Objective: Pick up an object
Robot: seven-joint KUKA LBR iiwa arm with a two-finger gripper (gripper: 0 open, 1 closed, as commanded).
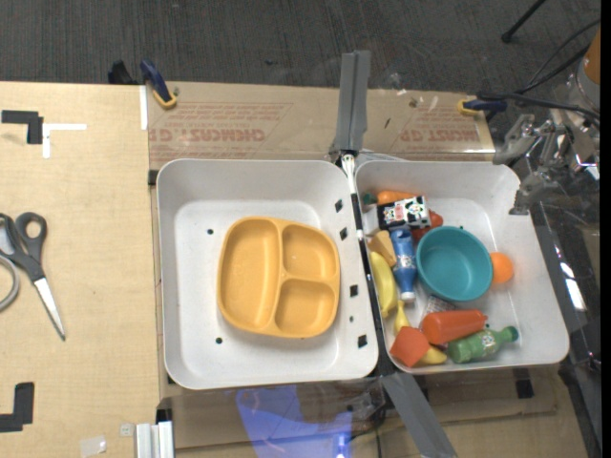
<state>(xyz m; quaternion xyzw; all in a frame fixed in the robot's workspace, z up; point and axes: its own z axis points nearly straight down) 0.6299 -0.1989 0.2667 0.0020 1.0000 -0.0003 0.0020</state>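
- Bottle [482, 343], green, lies on its side at the near edge of the right bin [535, 284], just beside an orange carrot-shaped toy [454, 325]. Looks like light hollow plastic; round and slick, so it would probably roll out of a pinch unless it is taken across the body.
- Carrot toy: tapered and probably stiff. My guess is grip at the thick middle, jaws across the long axis.
- Orange-red block [409, 348] sits in the near-left corner of that bin, tight to the wall, which makes for poor finger clearance.
- Banana [384, 282] lies along the left wall, with a blue tube [404, 263] beside it. Both are narrow, light and graspable, but crowded.
- Teal bowl [454, 264] is mid-bin, upright. It's rigid with a thin rim, so I'd pinch the rim on the side facing the bin's open floor. An orange ball [501, 268] touches its right side and will likely skid away.
- Black-and-white box [402, 214] is farther back, with flat faces, the easiest stiff target.
- Left bin [181, 256] holds a yellow divided plate [280, 277]: wide and shallow, a poor pick.
- Gripper [546, 165] hangs at the far right corner of the right bin, above the rim, well apart from every object. Cannot tell whether it's open or closed; nothing visibly held.
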